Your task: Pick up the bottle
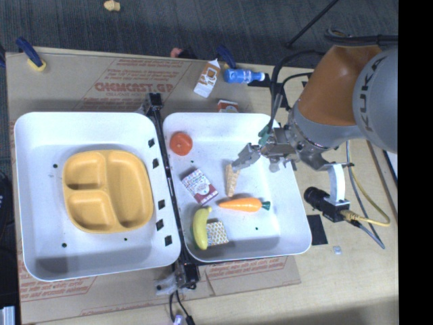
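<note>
A robotics lab: a cardboard-covered bench (135,87) bears two white bins (27,181) clamped in place, toy food (240,205) lies inside, and cables (369,202) trail beside the arm (338,93).

The arm (342,93) is cut off by the right edge and hides the right bin's (203,124) far right corner. The gripper (245,157) is too blurred to read. The banana (201,227) overlaps a checkered packet (216,233), whose print is too small to tell.
</note>
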Controlling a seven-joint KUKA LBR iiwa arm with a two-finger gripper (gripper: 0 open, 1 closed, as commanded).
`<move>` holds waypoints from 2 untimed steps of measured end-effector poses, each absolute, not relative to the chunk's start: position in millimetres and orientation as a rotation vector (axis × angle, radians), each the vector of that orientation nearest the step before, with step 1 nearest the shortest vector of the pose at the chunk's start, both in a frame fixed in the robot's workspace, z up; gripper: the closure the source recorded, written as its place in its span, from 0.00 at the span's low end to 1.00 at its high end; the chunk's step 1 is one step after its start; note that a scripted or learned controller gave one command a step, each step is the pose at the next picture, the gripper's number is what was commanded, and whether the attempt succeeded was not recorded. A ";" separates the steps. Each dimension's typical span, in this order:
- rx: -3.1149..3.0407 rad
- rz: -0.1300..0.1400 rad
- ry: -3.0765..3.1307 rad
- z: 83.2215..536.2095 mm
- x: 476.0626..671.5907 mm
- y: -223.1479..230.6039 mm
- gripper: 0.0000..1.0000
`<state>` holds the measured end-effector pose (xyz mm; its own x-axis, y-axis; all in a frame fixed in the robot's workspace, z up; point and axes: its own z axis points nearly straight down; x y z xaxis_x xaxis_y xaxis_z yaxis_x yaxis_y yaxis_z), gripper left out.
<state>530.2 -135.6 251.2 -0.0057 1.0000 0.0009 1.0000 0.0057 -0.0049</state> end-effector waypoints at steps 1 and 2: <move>-2.206 0.007 -2.228 261.2 530.4 -135.3 1.00; -2.174 0.003 -2.263 282.7 475.9 -198.6 1.00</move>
